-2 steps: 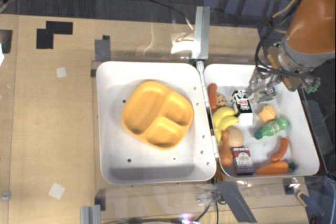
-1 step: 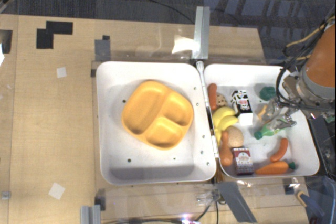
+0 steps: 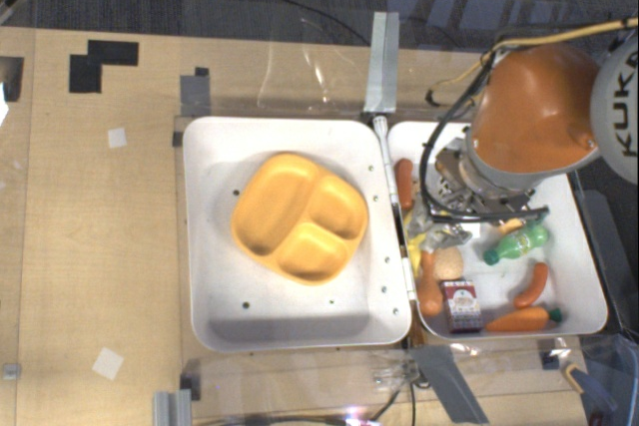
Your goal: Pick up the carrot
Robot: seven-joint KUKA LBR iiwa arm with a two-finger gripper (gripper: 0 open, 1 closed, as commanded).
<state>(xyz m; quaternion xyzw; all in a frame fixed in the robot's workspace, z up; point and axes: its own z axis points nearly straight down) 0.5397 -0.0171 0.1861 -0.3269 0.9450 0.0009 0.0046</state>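
Pale wooden bench (image 3: pixel 90 244) fills my view, with dark grey carpet beyond its far edge and two white bins sitting side by side on it.

1. Nearest me in the right bin (image 3: pixel 591 299), the carrot (image 3: pixel 519 319) lies flat along the near wall, green stub pointing right. Just left of it sits a small red-and-white box (image 3: pixel 460 303) whose printing is too small for me to read.
2. One step farther in, a short orange sausage-shaped piece (image 3: pixel 532 283) lies tilted above the carrot, a pale rounded item (image 3: pixel 446 263) rests above the box, and a green bottle (image 3: pixel 518 242) lies on its side.
3. Against that bin's left wall, a reddish sausage (image 3: pixel 403 184) lies lengthwise.
4. The left bin (image 3: pixel 215 314) holds a yellow divided plate (image 3: pixel 300 215) with three compartments.
5. The gripper (image 3: pixel 451 232) hangs over the middle of the right bin, well apart from the carrot (the orange wrist band and cabling cover it, so I cannot tell how it is set). The letters "KU" read on the grey arm (image 3: pixel 617 105) at the right.
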